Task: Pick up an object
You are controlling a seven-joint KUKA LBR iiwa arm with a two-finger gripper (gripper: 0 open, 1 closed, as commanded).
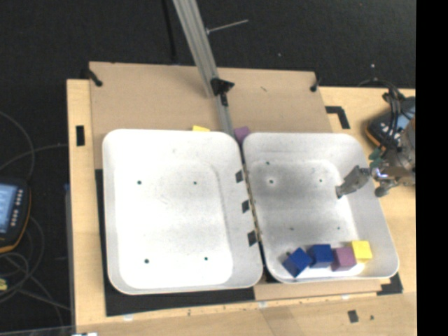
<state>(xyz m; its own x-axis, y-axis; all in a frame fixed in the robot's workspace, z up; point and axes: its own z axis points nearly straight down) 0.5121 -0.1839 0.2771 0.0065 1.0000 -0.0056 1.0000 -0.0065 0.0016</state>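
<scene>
Pincer [362, 180] above right bin [308, 152]; no readable writing.

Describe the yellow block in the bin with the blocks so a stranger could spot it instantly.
Start at the right-hand white bin, then go to its near edge, where four small blocks sit in a row. The yellow block is at the row's right end, beside a purple block; the other two are blue.
</scene>
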